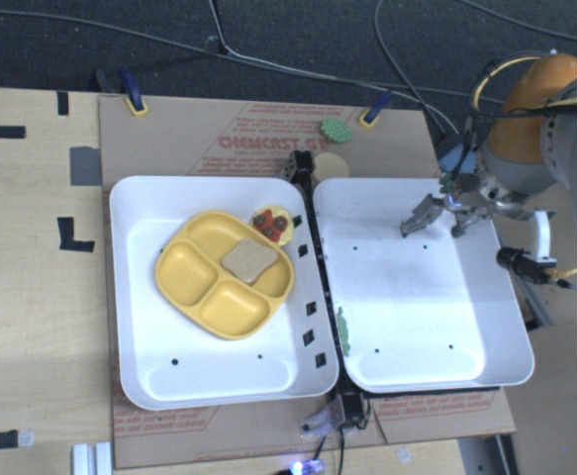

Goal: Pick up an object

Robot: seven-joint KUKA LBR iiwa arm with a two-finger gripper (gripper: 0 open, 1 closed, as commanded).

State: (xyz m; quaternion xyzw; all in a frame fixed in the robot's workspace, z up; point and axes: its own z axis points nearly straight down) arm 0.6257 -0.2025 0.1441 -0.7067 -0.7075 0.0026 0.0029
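The two-finger hand [434,222] is hovering with fingers spread, holding nothing, over the right shallow white bin [486,364], near its far edge. The yellow sectioned plastic plate [209,275] is lying in the left white bin [140,364], carrying a tan toast slice [248,259].

Your gripper [434,221] is hanging over the far right part of the right bin [486,359], with its arm [526,137] reaching away to the right. Left of the gripper, the left bin [135,295] is lying alongside, touching the right one. A tray [194,265] is sitting in that left bin, a slab [249,259] is resting on the tray, and a small piece [273,224] is lying at the tray's gripper-side far corner.
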